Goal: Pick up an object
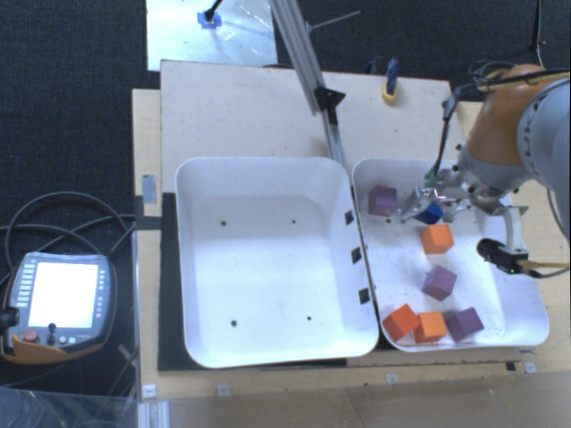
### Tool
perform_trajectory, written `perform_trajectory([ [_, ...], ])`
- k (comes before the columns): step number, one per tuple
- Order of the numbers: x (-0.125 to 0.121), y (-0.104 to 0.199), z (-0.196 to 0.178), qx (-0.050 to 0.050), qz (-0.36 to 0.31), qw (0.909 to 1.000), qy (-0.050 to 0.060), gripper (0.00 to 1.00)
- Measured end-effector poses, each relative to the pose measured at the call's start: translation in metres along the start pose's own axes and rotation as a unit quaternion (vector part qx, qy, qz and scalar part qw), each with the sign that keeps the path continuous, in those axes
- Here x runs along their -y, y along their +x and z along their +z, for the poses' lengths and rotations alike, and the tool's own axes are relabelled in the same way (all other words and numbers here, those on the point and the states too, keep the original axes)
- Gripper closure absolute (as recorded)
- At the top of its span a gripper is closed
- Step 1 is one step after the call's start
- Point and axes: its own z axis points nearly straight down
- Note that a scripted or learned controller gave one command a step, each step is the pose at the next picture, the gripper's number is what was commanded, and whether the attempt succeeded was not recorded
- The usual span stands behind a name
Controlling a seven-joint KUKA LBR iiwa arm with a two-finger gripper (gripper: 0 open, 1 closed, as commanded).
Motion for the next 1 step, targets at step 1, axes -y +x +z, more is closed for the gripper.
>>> perform_trajectory([
  [1, -0.0006, 0.0, 0.0312, 0.001, 0.0, 1.0, -0.001, 0.0],
])
